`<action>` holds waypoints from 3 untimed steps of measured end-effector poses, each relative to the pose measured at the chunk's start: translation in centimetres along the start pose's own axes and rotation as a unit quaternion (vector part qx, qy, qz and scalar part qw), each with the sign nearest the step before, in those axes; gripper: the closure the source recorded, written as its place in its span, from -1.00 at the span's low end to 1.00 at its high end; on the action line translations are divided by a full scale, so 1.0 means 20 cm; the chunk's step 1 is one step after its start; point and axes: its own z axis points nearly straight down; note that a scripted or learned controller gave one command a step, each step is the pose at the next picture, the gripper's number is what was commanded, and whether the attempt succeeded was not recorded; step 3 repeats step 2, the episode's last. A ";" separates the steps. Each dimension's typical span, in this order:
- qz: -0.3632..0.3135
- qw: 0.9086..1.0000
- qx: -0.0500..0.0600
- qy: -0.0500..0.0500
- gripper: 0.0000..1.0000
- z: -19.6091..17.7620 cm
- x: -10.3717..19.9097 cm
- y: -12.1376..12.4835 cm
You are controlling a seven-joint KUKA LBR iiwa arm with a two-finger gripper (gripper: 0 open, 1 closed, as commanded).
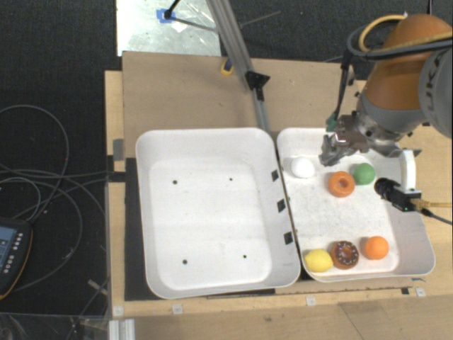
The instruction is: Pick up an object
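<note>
My gripper (331,154) hangs over the back of the right bin (417,261), between a white ball (303,167) to its left and an orange ring (341,184) just in front of it. A green ball (364,173) lies to the right of the ring. Along the bin's front edge sit a yellow lemon (318,261), a brown doughnut (345,254) and an orange ball (376,247). Nothing shows between the gripper's tips.
The left bin (212,211) lies beside the right one, joined by black clips (281,204) along the shared rim. A grey pole (237,41) slants across the back of the bench. Cables lie on the floor at the left.
</note>
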 end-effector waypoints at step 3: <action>0.000 1.000 0.000 0.000 1.00 0.05 0.53 -0.05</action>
